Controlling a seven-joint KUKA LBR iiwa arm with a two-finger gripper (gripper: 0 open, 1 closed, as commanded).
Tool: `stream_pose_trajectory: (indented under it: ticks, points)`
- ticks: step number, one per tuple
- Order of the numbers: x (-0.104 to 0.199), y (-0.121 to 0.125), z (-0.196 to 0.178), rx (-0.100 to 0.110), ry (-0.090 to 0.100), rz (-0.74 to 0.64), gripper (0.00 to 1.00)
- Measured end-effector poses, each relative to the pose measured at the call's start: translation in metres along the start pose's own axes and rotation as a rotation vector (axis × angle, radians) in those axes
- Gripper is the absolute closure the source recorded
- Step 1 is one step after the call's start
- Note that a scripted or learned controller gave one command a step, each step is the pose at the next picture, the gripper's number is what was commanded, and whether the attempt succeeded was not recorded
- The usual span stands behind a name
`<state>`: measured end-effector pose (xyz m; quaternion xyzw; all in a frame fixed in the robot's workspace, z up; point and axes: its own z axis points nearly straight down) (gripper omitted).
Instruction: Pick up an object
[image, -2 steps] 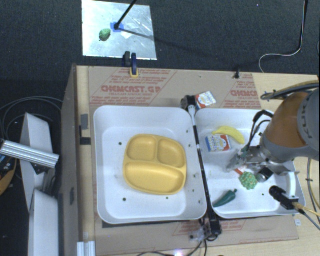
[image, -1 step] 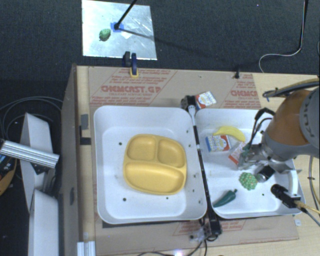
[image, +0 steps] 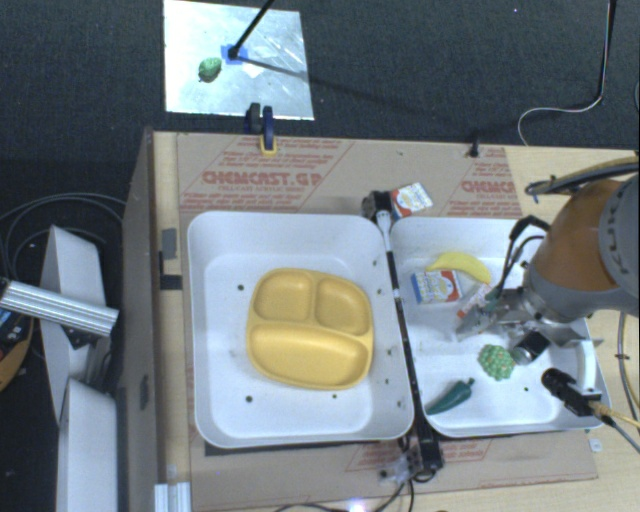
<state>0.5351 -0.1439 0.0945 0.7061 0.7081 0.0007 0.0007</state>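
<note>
The claw (image: 478, 318) sits low in the right bin (image: 530, 418); whether it grips anything, I cannot tell. Just beside it: green broccoli (image: 495, 361), carton (image: 437, 288), banana (image: 460, 264).

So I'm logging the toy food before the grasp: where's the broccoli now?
In the camera view, the broccoli lies in the right bin, just below the jaws, with the green pepper to its lower left.
</note>
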Motion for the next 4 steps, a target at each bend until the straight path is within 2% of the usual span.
stream_pose_trajectory:
  ticks: [1,2,3,4]
  points:
    - [0.042,0.041,0.010,0.000,0.001,-0.001,0.00]
    - [0.034,0.112,0.010,0.001,-0.001,0.000,0.00]
    - [0.033,0.126,0.014,0.041,0.002,0.008,0.00]
    - [0.032,0.123,0.006,0.051,0.001,0.005,1.00]
